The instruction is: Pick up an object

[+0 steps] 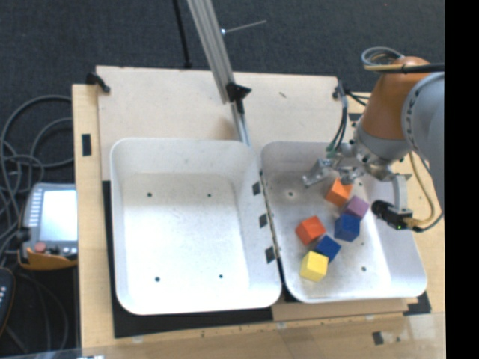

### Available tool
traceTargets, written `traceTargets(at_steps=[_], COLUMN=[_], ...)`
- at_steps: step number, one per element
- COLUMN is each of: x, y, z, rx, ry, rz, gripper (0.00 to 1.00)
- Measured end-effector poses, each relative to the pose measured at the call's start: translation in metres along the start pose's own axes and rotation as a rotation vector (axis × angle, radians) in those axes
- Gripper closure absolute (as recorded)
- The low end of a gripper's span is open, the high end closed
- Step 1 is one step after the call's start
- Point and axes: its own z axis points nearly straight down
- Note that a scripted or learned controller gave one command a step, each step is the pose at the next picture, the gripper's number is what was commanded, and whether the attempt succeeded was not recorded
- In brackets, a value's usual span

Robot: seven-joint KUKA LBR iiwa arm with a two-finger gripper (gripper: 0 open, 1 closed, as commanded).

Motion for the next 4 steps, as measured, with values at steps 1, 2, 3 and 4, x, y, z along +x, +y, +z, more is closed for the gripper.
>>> traceTargets(at_steps=[1,2,3,4], x=[0.0246,0.0252,0.0292,0.0285], y=[-0.012,-0.0119,-0.0156,-0.0161], z=[0.0051,0.0052,0.0055,0.0056], rx=[-0.006,-0.006,-0.006,-0.009], ry=[0.001,0.001,0.002,-0.001], rz=[0.004,0.005,0.007,0.004], gripper=[0.0,0.0,0.0,0.0])
